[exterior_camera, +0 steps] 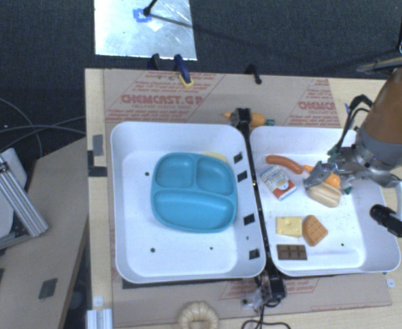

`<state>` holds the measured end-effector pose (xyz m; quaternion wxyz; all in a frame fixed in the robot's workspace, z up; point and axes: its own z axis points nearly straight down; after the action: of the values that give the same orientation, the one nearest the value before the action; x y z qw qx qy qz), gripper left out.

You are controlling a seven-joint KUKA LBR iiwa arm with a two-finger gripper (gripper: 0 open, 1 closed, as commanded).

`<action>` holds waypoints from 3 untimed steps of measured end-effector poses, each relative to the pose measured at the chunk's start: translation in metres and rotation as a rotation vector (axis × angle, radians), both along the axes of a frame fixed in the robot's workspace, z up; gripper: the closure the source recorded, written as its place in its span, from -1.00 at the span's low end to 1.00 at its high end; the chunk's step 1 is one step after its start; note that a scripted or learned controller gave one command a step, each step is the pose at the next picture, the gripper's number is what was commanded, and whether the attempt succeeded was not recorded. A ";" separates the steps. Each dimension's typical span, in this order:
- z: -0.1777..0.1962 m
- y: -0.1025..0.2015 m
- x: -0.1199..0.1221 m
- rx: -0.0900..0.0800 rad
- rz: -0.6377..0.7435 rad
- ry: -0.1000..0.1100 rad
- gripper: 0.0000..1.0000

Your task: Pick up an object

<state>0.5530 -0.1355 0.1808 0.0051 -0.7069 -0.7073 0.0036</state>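
Note:
The right bin (376,249) holds several toy foods: a red sausage (284,163), a small printed packet (278,181), a tan bread roll (326,197), a yellow cheese square (289,226), a brown biscuit (315,230) and a dark chocolate bar (291,253). My gripper (322,177) hangs low over the right bin's middle, just above the bread roll. A small orange piece (333,181) sits right against it. The grey arm reaches in from the right.
The left bin (129,184) bears a blue divided plate (193,192), with a pale yellow piece (216,156) peeking out behind it. An orange item (257,120) lies outside the bins at the back, by the black divider clamp (243,117).

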 end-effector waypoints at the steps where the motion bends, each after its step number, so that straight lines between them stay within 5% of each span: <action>1: 0.007 0.000 0.003 -0.002 0.003 -0.014 -1.00; 3: -0.099 0.006 -0.005 -0.001 0.000 -0.010 -1.00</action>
<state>0.5483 -0.1295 0.0819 0.0011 -0.7068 -0.7074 0.0005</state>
